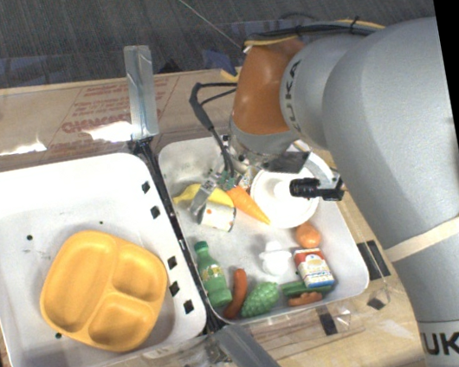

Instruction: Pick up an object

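Orange carrot [248, 205] beside white plate [285, 199].

Lighting was bright and even; the white bins [4, 200] showed mild glare, shadows were soft, and focus was slightly soft.

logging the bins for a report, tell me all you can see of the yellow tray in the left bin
The yellow tray is a rounded-square plate of what looks like moulded plastic, a matte orange-yellow. Raised ridges split it into three compartments, with nothing visible in them. It lies flat and face up on the floor of the left bin, turned at a slant to the walls and set toward the near side. Its right edge comes close to the bin's right wall. Nothing else appears to touch it, and the gripper is over the right bin.
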### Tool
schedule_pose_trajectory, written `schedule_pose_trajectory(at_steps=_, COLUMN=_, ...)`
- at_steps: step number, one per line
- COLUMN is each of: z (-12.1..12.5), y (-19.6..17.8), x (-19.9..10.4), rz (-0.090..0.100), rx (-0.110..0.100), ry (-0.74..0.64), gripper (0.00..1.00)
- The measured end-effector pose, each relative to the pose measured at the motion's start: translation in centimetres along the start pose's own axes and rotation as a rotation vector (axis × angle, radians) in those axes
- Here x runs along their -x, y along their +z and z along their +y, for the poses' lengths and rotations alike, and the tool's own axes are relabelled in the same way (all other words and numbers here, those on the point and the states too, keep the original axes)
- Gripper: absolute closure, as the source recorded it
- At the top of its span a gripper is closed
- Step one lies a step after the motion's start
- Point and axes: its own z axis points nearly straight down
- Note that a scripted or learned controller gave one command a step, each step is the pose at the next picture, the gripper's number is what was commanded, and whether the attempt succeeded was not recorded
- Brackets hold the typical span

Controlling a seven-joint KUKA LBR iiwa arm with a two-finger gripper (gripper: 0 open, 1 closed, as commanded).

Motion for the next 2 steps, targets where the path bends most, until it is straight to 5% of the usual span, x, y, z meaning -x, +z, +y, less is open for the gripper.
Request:
schedule_pose_trajectory(at_steps=1, z=0.1, y=-1.0, x=-0.1, rz=-0.001, rx=-0.001, ry=-0.008, gripper=1.00)
schedule_pose_trajectory(at_steps=2, z=3.8, y=-12.5, x=-2.8, rz=0.000, rx=0.003, ry=0.005, gripper=1.00)
